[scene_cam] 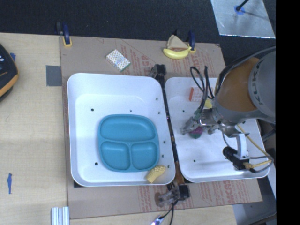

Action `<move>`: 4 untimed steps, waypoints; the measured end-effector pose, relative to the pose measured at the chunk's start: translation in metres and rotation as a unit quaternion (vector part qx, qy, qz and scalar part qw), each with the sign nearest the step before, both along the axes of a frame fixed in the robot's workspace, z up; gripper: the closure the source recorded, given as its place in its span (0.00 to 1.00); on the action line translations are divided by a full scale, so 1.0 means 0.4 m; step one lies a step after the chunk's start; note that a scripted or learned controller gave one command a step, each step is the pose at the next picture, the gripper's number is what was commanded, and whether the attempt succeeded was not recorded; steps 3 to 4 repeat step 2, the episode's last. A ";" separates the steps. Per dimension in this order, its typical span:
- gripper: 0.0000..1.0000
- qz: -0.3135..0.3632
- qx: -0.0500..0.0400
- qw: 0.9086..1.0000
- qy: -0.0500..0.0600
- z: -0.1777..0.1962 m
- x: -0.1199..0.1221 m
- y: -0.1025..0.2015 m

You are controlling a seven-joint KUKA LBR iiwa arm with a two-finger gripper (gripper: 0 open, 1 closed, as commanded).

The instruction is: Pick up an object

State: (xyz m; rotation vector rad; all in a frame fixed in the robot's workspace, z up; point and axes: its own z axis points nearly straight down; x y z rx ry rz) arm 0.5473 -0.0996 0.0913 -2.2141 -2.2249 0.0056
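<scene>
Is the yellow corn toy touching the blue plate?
Apart. In the camera view, the yellow corn toy lies by the left bin's near rim, and a strip of white bin floor separates it from the blue plate.

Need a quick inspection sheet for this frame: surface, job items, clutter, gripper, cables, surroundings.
Surface: two white bins side by side, left bin, right bin, on brown cardboard.
Job's things: blue divided plate and yellow piece in left bin; small dark item and orange piece in right bin.
Clutter: banana and patterned square on the cardboard, outside the bins.
Gripper: gripper low in right bin at the dark item; grasp unclear.
Cables: black cables at the arm.
Surroundings: blue clamps, wooden bench.
</scene>
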 end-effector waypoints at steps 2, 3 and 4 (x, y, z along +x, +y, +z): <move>1.00 0.000 0.000 1.000 -0.001 0.252 0.017 0.134; 1.00 0.000 0.000 1.000 -0.001 0.252 0.017 0.134; 1.00 0.000 0.000 1.000 -0.001 0.252 0.017 0.134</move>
